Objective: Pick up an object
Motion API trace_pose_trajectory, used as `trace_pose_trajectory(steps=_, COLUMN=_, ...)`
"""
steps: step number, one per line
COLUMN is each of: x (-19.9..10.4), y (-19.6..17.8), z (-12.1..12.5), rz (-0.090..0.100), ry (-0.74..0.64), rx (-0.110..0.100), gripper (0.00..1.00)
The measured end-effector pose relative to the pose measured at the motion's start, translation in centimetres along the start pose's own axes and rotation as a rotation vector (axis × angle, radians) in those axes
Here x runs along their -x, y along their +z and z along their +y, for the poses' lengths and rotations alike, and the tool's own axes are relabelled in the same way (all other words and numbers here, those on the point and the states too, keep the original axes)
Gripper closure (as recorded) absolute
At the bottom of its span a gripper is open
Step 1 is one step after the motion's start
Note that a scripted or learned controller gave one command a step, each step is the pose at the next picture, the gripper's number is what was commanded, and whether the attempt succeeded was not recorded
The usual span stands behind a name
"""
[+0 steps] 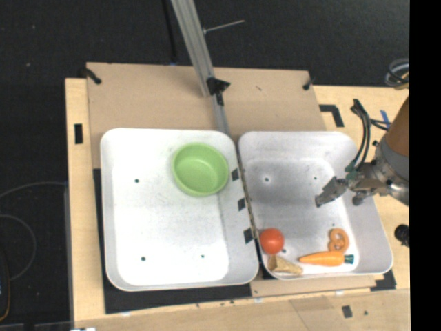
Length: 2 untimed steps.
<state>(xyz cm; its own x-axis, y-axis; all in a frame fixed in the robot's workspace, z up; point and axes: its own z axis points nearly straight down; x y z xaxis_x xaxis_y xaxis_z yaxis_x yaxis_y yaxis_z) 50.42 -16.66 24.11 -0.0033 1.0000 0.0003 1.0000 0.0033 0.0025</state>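
My gripper (343, 196) hangs over the right side of the right bin (289, 150), its two dark fingers spread open with nothing between them. Below it, along the bin's front edge, lie a red tomato (271, 240), an orange carrot (322, 258), a small orange curled piece (337, 239) and a tan wedge (286, 266). The curled piece is the closest to the gripper, a little in front of it. A green bowl (200, 169) sits upright in the left bin (138, 205), near its back right corner.
A grey metal pole (196, 47) slants from the top of the view down to the gap between the bins. The bins rest on a wooden bench (151, 95). Cables (365, 126) hang by the arm at the right.
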Motion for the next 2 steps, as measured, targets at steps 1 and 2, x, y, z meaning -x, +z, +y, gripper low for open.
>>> trace_pose_trajectory(steps=1, x=0.0, y=0.0, z=0.0, rz=0.0, ry=0.002, rx=0.001, gripper=0.0)
trace_pose_trajectory(steps=2, x=0.5, y=5.0, z=0.9, rz=-0.002, ry=0.004, rx=-0.006, gripper=0.0)
